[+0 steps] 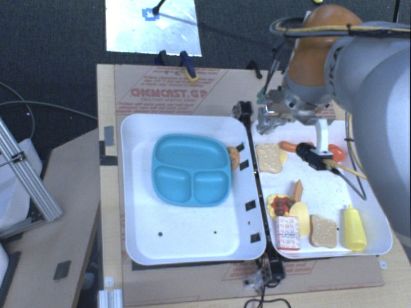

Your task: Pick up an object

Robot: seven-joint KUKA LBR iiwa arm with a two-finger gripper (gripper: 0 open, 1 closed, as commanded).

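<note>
Partly, the pincer overhangs the right bin.

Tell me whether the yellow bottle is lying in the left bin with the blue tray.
No, the yellow bottle lies in the right bin near its front corner, while the blue tray sits in the left bin.

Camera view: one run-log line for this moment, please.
arm: over right bin | gripper: above bread slice, nothing seen held | blue tray: left bin
</note>
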